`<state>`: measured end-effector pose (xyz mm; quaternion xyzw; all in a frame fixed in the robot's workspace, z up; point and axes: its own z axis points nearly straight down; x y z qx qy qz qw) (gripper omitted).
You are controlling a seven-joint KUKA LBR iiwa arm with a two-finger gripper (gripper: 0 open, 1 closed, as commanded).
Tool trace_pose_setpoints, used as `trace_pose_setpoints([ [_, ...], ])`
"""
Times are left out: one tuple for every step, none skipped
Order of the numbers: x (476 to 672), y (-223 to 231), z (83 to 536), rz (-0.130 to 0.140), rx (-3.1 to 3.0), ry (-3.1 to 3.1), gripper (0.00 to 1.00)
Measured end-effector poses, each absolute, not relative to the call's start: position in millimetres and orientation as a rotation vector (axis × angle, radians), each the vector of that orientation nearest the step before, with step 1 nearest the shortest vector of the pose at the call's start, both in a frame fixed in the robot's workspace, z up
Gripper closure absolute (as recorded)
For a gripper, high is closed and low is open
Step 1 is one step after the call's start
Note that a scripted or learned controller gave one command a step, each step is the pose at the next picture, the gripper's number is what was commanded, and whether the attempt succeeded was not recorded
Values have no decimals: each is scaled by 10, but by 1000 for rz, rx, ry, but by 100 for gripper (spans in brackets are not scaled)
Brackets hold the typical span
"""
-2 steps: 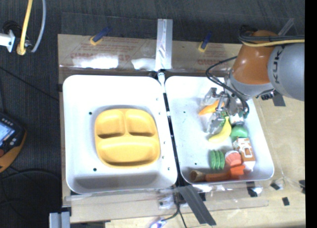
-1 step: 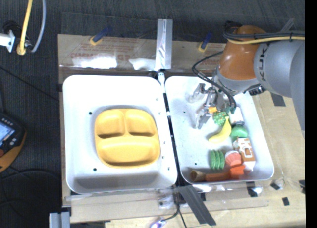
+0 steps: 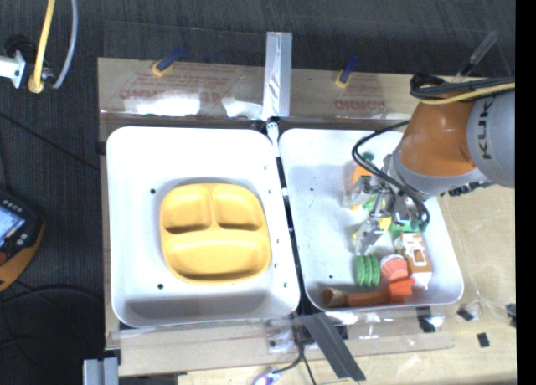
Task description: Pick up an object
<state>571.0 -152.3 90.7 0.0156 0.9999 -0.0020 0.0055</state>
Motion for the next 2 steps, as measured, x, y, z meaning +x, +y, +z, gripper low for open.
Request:
trace_pose_setpoints([
  [6150, -1581, 901, -7, -81, 3128, 0],
  [6169, -1575, 1021, -10, -83, 3123, 100],
])
